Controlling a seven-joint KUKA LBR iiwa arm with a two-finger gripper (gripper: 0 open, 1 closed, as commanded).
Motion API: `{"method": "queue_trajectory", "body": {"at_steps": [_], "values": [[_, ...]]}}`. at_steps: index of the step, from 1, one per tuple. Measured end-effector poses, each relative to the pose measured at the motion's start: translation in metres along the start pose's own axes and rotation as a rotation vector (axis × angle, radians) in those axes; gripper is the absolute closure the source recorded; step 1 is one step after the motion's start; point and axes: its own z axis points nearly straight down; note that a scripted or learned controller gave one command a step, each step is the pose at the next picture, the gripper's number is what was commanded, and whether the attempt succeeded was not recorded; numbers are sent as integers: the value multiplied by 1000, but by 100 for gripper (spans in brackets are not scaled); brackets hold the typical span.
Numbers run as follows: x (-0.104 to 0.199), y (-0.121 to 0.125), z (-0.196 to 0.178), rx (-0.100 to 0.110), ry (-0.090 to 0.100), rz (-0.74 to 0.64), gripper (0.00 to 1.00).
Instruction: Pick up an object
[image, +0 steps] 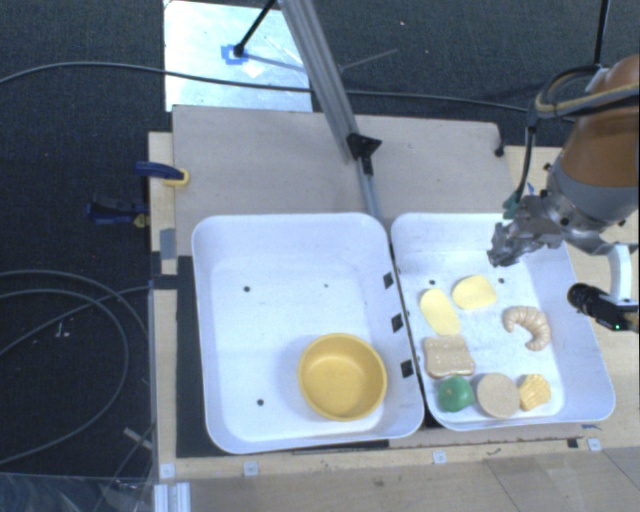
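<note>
The right bin (575, 400) holds several toy foods: a pale yellow oval (439, 311), a yellow round piece (474, 292), a croissant (529, 326), a toast slice (447, 355), a green ball (456, 394), a tan round cookie (497, 395) and a small yellow shell piece (534, 391). My gripper (508, 250) hangs above the bin's back part, up and to the right of the yellow round piece, apart from all the items. Nothing shows between its fingers.
The left bin (230, 250) holds a yellow bowl (342, 376) near its front right. A slanted metal pole (330, 80) crosses the bench behind the bins. A blue and yellow clamp (160, 173) sits at the bench's left edge. Cables lie on the floor at left.
</note>
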Motion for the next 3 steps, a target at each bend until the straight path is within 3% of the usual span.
{"method": "queue_trajectory", "body": {"at_steps": [2, 3], "values": [[110, 24, 23, 1, 1, -4, 100], [167, 41, 13, -1, 3, -5, 100]]}}
